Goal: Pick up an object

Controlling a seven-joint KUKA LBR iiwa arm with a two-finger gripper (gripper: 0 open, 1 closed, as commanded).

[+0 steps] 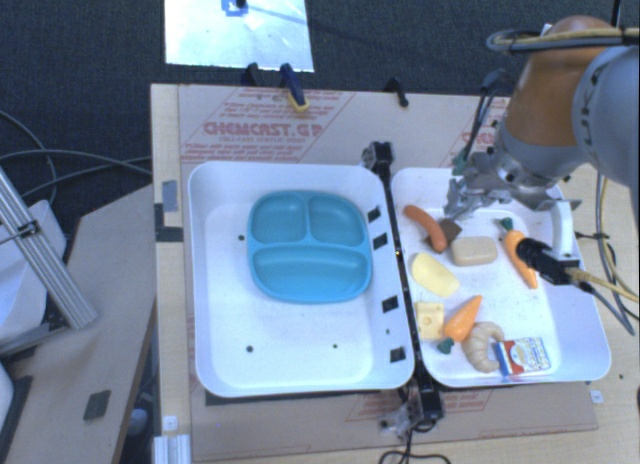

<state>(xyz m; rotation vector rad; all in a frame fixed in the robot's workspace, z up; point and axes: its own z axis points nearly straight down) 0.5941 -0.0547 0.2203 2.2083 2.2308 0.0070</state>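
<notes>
While the grey arm with its orange band reaches in from your right, you see its wrist bent down over the far part of the right bin, with the gripper low at the orange carrot-shaped piece and just beside the beige block. You cannot tell from this angle how the pincer stands, nor whether it touches anything. Nearer to you in that bin lie a yellow piece, a small cheese-like wedge, an orange cone, a pale shrimp-like shape and a little carton. Your left bin bears a blue divided plate. Both bins sit on a board over a dark carpeted floor.
</notes>
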